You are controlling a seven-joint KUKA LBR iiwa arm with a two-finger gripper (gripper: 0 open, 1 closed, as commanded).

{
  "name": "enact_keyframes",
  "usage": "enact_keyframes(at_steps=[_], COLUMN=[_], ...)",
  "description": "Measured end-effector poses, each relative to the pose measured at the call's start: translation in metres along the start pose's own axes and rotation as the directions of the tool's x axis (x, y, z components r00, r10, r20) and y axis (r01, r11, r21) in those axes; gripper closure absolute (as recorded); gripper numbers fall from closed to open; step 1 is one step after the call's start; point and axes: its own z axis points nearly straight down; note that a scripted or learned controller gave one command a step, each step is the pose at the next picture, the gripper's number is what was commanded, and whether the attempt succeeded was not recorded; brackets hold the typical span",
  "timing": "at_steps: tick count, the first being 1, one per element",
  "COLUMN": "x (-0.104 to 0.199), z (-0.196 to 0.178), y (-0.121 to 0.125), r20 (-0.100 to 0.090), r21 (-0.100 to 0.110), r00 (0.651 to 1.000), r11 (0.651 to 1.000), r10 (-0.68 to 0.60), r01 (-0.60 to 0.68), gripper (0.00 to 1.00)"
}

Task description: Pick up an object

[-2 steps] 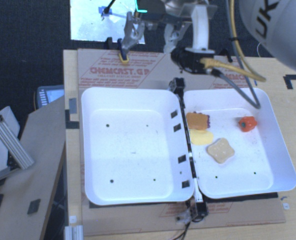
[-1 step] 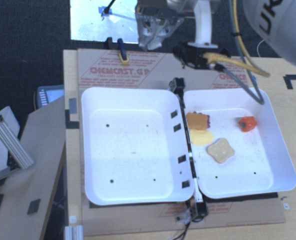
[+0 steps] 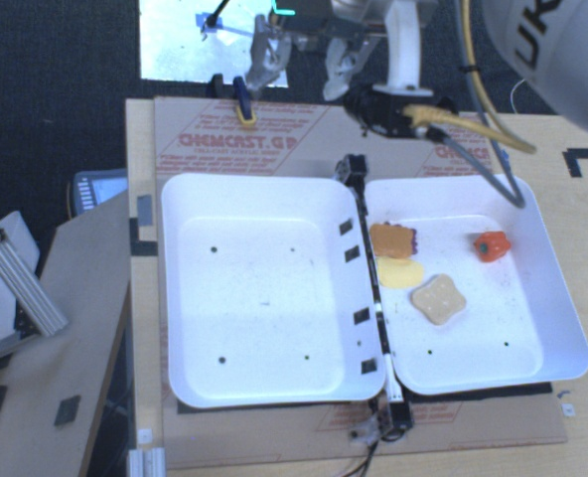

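The right bin [image 3: 532,351] holds a red-orange piece [image 3: 491,246] at its far right, an orange block with a purple edge [image 3: 393,239] near the divider, a flat yellow piece [image 3: 402,273] just below it, and a tan cracker-like piece [image 3: 438,299]. My gripper [image 3: 302,66] hangs high above the back of the bench, beyond both bins, with its two fingers [image 3: 264,63] spread apart and nothing between them. It is far from all the objects.
The left bin [image 3: 190,217] sits beside the right one, joined by a black clipped divider [image 3: 364,266]. A brown cardboard sheet [image 3: 234,137] lies under the bins. Yellow and grey cables [image 3: 473,132] trail over the right bin's back edge.
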Motion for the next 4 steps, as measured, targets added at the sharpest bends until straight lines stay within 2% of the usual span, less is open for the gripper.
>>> enact_keyframes(at_steps=[1,2,3,4], x=[0.000,0.000,0.000,0.001], z=[-0.012,-0.011,-0.011,-0.023], y=[0.000,0.000,0.000,0.000], r20=[-0.001,-0.001,-0.001,-0.003], r21=[-0.003,-0.002,-0.002,-0.005], r00=[1.000,1.000,1.000,1.000], r11=[1.000,1.000,1.000,1.000], r10=[-0.003,-0.003,-0.003,-0.006], r01=[0.003,0.003,0.003,0.006], gripper=[1.00,0.00,0.00,1.00])
